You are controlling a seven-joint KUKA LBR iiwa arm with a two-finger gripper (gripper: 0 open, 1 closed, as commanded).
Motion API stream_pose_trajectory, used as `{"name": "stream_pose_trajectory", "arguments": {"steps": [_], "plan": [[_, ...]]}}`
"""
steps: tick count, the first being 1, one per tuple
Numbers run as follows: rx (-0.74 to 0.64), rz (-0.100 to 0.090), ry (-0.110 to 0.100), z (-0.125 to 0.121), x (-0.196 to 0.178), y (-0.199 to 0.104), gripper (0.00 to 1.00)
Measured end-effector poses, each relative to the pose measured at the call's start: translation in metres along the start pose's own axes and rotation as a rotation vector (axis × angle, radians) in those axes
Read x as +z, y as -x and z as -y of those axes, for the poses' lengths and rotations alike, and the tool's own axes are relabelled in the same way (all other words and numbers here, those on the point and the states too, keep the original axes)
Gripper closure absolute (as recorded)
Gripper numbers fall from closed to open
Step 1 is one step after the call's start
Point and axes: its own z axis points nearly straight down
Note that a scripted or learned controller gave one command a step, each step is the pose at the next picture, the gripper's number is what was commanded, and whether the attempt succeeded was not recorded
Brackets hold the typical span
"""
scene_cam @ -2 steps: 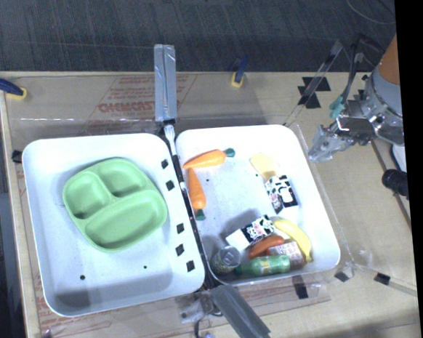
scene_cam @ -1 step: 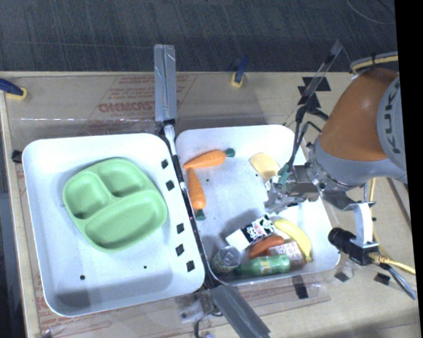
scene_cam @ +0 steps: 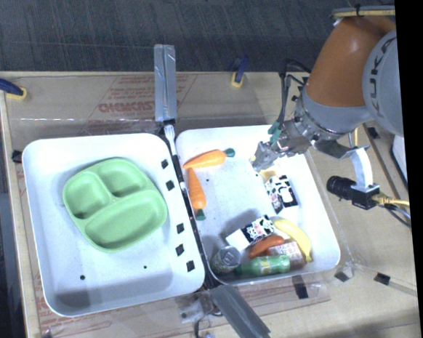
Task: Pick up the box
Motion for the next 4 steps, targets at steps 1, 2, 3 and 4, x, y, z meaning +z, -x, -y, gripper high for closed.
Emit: {"name": "stream_pose_trajectory", "arguments": {"steps": [1, 2, 3, 4], "plan": [[0.026, -0.001, -0.003, 0.03, 0.044, -0.04, 1.0], [-0.211, 0.001, 0.002, -0.051, -0.143, 0.027, 1.0], [-0.211, -0.001, -0.003, -0.052, -0.036, -0.006, 1.0], [-0.013, -0.001, -0.004, 0.0, 0.034, -0.028, 1.0]]}}
